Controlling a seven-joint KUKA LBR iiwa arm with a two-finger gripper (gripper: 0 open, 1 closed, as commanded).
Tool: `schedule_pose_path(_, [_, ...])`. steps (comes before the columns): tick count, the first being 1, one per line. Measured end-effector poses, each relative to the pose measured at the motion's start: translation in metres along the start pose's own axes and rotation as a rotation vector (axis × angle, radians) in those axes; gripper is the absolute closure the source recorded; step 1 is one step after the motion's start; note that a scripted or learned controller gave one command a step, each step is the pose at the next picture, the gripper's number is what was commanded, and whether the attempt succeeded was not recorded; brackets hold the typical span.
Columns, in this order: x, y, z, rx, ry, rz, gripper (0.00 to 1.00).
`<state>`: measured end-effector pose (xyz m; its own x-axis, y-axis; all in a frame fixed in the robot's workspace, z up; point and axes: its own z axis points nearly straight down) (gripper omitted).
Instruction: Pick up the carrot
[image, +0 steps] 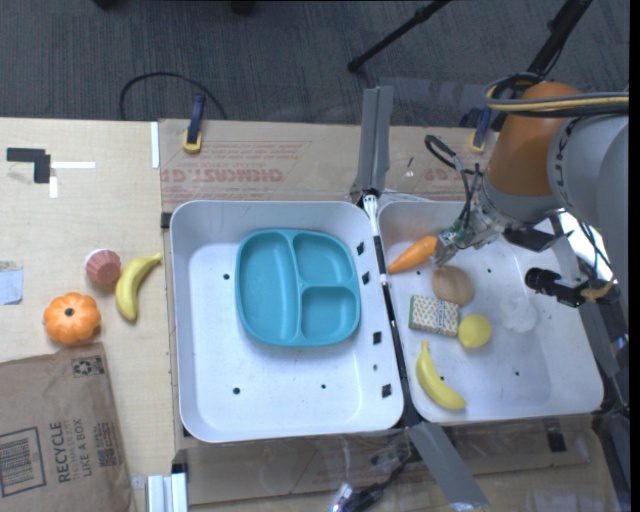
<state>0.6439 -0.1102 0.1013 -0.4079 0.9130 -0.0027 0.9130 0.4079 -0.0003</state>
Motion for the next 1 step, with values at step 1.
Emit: schedule_pose_path(1, [0.063,-0.0384,-0.0901,0.002,0.003,0.303,1.0])
